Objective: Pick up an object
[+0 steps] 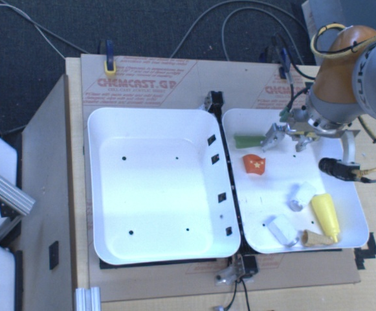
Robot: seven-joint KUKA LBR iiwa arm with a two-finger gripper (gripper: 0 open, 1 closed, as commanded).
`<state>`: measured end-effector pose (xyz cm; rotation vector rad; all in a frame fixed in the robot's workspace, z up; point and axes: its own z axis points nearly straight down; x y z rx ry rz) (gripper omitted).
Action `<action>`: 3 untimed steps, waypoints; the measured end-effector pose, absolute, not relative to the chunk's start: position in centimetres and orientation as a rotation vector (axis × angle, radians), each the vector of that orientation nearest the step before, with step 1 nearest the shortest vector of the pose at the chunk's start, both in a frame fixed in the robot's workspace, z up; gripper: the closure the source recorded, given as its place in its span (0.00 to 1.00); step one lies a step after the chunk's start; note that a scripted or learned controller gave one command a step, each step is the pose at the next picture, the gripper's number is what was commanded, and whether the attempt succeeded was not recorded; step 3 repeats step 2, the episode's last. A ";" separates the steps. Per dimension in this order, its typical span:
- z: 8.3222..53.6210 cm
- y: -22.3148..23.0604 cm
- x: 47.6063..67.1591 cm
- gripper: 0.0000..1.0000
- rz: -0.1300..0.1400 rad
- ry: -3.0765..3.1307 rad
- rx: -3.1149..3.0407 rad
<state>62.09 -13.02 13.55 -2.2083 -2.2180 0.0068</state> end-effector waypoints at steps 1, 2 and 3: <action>9.2 -9.6 60.3 0.00 -0.016 -2.234 -2.234; 8.6 -14.2 60.8 0.00 -0.002 -2.222 -2.229; 8.6 -14.2 60.8 0.00 -0.002 -2.222 -2.229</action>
